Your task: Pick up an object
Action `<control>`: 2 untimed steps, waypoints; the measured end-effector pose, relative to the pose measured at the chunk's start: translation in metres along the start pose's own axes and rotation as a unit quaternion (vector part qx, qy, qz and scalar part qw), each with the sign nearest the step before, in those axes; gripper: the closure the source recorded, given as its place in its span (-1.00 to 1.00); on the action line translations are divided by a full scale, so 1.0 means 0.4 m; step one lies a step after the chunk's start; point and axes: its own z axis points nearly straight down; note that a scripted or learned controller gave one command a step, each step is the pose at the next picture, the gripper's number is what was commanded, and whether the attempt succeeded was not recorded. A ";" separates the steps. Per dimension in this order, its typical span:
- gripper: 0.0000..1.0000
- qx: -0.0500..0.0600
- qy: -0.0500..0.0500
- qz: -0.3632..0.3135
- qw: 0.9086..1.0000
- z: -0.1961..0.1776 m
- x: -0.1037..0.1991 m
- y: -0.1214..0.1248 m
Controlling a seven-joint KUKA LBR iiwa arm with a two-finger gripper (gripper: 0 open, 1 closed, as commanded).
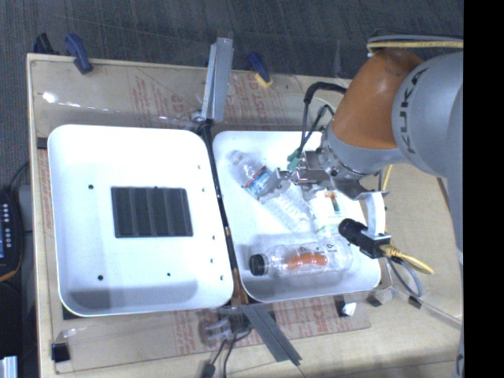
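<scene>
Two white bins: left bin (79, 211) has a dark grille (152, 212) in its floor, right bin (236, 144) holds two clear bottles. One bottle (264, 183) with a blue label lies diagonally under the gripper (303, 172); the other (299, 260), black cap, orange label, lies along the near wall. Arm reads "KUKA"; labels unreadable.

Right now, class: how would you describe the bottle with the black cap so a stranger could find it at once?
Find the right-hand white bin, the one under the grey arm. Along its near edge lies a clear plastic bottle on its side. Unlike the blue-labelled bottle further back, it has a black cap and something orange inside.
</scene>
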 end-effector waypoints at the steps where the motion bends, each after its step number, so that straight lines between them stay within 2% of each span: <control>1: -1.00 0.000 -0.001 -0.020 1.000 0.118 -0.022 0.051; 2: -1.00 -0.002 -0.001 -0.110 0.994 0.340 -0.069 0.179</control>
